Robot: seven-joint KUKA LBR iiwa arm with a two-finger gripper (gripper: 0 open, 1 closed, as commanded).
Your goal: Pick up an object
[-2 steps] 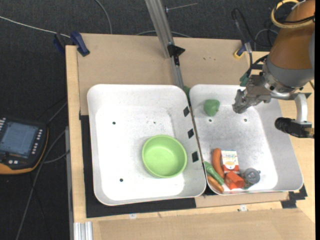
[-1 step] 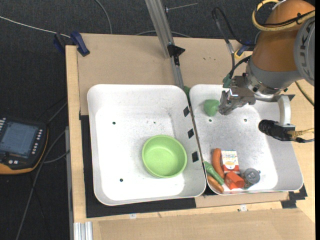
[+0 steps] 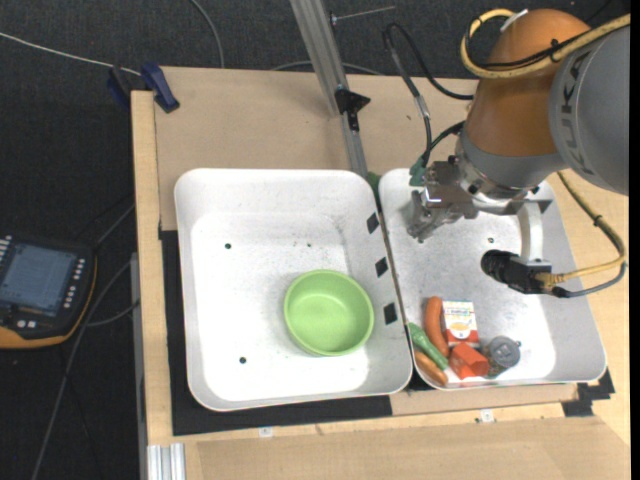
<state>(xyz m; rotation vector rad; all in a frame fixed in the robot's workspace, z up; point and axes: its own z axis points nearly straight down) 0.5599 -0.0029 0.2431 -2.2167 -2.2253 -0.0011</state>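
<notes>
My gripper (image 3: 422, 226) hangs over the upper left part of the right bin (image 3: 560, 298), its fingers pointing down with nothing visible between them. At the near left corner of that bin lie a carrot (image 3: 433, 320), a small orange and white carton (image 3: 459, 319), a red object (image 3: 468, 359), a grey round piece (image 3: 503, 351) and another orange vegetable (image 3: 430, 368). The gripper is well above and behind this cluster, apart from it. A green bowl (image 3: 328, 312) sits upright in the left bin (image 3: 230, 218), near its right wall.
A slanted metal pole (image 3: 325, 48) rises behind the bins. A black cylindrical part (image 3: 510, 268) with a yellow cable juts over the right bin. A handheld pendant (image 3: 40, 288) lies off the bench at the left. A blue clamp (image 3: 160, 88) sits at the board's far left corner.
</notes>
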